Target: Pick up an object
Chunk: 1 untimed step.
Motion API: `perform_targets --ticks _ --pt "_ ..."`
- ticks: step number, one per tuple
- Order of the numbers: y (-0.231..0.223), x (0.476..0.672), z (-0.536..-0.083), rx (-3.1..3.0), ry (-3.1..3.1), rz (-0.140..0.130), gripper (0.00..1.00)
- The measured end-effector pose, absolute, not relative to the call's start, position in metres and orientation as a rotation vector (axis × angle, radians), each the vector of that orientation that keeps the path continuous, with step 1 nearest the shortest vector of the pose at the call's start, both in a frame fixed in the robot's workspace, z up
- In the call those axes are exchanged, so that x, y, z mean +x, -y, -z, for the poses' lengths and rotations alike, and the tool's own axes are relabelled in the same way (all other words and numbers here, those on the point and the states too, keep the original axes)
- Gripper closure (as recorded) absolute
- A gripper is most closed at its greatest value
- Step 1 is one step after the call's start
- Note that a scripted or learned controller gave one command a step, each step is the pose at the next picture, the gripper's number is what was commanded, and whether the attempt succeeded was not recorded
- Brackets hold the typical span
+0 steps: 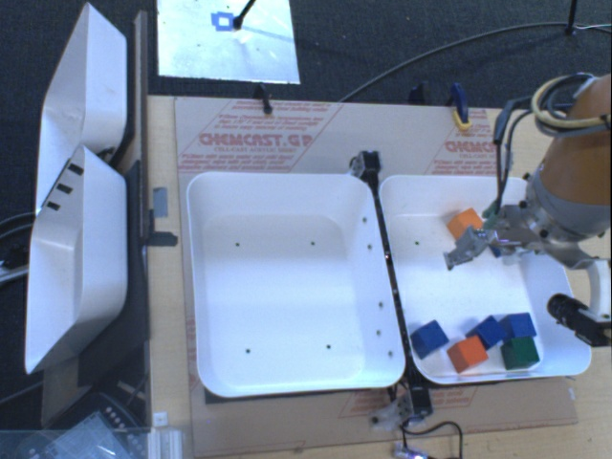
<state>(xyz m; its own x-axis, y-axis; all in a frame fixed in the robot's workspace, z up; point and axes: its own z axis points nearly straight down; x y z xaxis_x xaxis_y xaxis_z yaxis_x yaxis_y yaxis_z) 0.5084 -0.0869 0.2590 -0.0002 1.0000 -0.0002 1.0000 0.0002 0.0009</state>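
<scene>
While I am watching from the overhead camera, the arm (574, 151) is reaching in from the right and hanging over the right bin (421, 208). Its gripper (466, 251) is pointing toward the middle of that bin, just below and beside an orange block (465, 222) lying in the bin's upper part. I am reading the grey fingers (459, 255) as a blurred cluster; I cannot tell whether they are spread or pressed together, and I am seeing nothing pinched between them. Whether the tips are touching the bin floor is also unclear from this angle.

Along the near edge of the right bin, five more blocks are sitting. A blue block (428, 337) is lying farthest left, somewhat apart from the rest. A second orange block (468, 352) is sitting just right of it, with two more blue blocks (505, 329) crowding close behind. A green block (520, 353) is resting at the right end of the group, touching or nearly touching the blue one above it.

I am noting the left bin (206, 285) lying alongside, the two bins meeting at a dark divider (381, 247).
</scene>
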Motion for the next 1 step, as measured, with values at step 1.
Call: perform_targets --ticks 1 --pt "0.1422 0.5810 -0.1919 2.226 -2.221 0.004 0.00"
